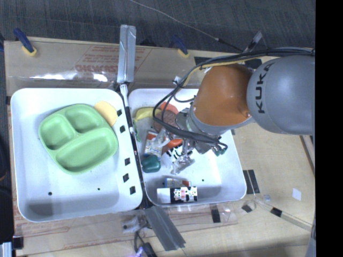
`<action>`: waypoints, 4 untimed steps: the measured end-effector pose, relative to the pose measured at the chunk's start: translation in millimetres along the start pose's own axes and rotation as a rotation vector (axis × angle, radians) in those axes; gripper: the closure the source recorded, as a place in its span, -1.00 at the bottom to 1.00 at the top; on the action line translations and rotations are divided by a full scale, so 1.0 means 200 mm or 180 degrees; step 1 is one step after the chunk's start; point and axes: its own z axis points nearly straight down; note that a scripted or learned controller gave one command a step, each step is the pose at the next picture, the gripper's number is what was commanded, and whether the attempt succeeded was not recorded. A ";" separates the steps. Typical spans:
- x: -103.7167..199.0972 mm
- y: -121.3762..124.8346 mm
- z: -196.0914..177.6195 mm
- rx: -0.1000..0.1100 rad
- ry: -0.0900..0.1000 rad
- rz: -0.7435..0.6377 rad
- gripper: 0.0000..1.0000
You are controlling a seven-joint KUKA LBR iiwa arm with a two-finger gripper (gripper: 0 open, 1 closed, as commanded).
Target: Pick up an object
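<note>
The claw (182, 162) is hanging over the right bin (231, 170) (grip impossible to tell) — a teal object (150, 165) lying just left of it.

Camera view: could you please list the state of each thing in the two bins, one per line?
Green divided plate: flat in the left bin, compartments bare.
Yellow object: beside the plate's upper right edge.
Gripper: low over the right bin's clutter.
Dark green object: lying in the right bin.
Small box: lying near the right bin's front wall.
</note>
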 end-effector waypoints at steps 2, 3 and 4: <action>-0.10 -0.18 0.13 0.0029 -0.0056 0.0404 -1.00; -0.07 0.03 0.15 0.0013 -0.0026 0.0584 -1.00; -0.05 0.02 0.14 0.0008 -0.0015 0.0604 -1.00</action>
